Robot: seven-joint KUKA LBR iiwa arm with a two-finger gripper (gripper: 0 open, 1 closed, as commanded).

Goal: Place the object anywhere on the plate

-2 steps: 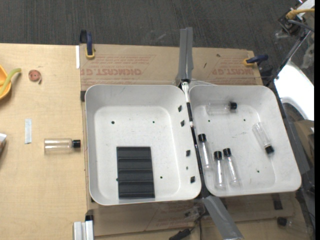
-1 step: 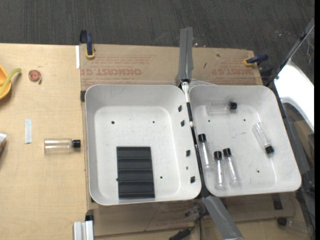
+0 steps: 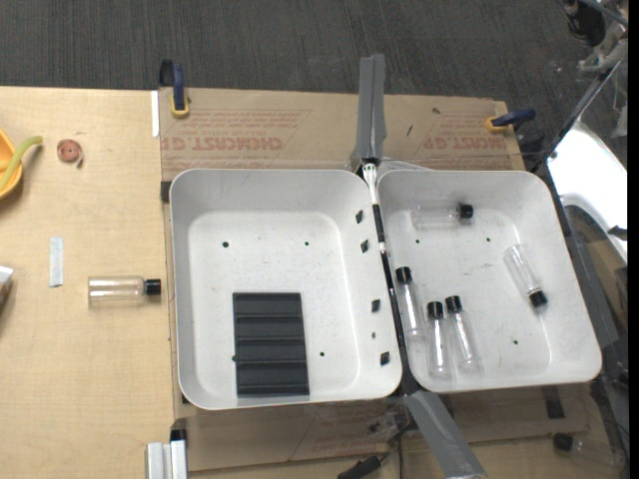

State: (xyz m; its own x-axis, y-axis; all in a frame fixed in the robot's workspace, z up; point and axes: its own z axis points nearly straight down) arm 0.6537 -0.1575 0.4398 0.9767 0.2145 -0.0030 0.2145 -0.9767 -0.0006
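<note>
The plate (image 3: 270, 344) is a black ribbed slab. It lies flat in the left bin (image 3: 200, 208), close to the bin's front edge and left of its middle, with nothing on it, so anywhere on it will do for a set-down.

What I must carry is, I judge, one of the clear vials with black caps, and all of those sit in the right bin (image 3: 569, 267). Three (image 3: 436, 335) lie side by side near that bin's left wall, toward the front. They are packed close, perhaps having rolled there, and that makes awkward picking. One (image 3: 437, 216) rests near the back edge and another (image 3: 522, 272) lies slanted toward the right wall. Both are well apart from the rest, so they are the easier targets.

A further vial (image 3: 120, 287) lies on the bench, left of both bins.

I cannot tell how far open my gripper's jaws are, or whether they hold anything.
</note>
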